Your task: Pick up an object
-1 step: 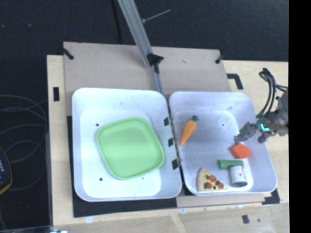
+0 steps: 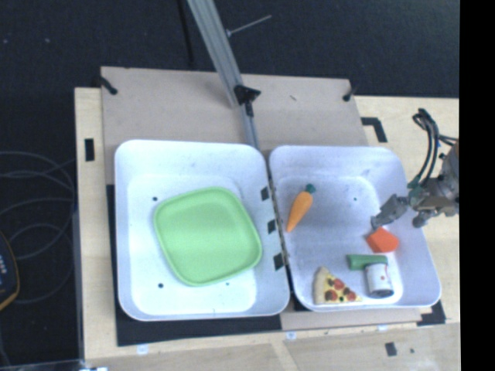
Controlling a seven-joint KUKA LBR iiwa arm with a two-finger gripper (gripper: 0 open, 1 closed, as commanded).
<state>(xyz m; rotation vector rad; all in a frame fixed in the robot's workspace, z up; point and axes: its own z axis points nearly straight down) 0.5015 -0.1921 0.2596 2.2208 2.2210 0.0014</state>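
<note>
one claw (image 2: 402,211) hangs just above the orange block (image 2: 383,240).

The counter (image 2: 93,207) was pale wood. A brown board (image 2: 294,110) lay on its far part, and a black mat (image 2: 124,327) showed under the bins at the near left. Two white bins lay side by side, touching along the middle: the left bin (image 2: 131,230) and the right bin (image 2: 418,284). A grey metal bar (image 2: 216,45) slanted across the far side toward the bins' join.
</note>
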